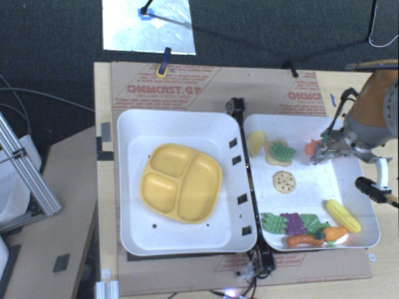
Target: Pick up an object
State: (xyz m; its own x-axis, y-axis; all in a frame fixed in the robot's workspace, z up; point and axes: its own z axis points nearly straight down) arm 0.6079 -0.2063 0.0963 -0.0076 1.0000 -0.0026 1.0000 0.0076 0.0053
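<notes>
Cardboard (206,83) lines the bench under both bins and carries red printed lettering; the word "CHEMCAST" is legible at upper left, and the same print recurs, partly cut off, at upper right. A small blue-and-yellow item (164,63) lies on the cardboard's top edge.

Left bin (134,229): contains one yellow divided plate (181,183) with three compartments, positioned near the bin centre.

Divider (244,167): a dark strip with black clips runs between the two bins.

Right bin (312,192): contains the toy food items. Along the upper wall, from left, lie a pale yellow piece (255,143) and a tan slice with a green leaf on top (280,152), just beside each other. A round spotted cookie (284,182) lies below them, apart. Along the lower wall lie a green leafy piece (272,222), a purple grape cluster (292,220), a second green piece (310,220), an orange-red carrot-like piece (305,241) and an orange item (335,233). A yellow corn cob (343,215) lies tilted just above the orange item.

Gripper (319,152): positioned low over the upper right area of the right bin. A small red-orange object (310,147) sits at its left tip, touching or just beside it. Whether the jaws are parted or closed cannot be determined, nor whether the red-orange object is gripped.

Arm (374,114): grey, with an orange band, entering from the right.
</notes>
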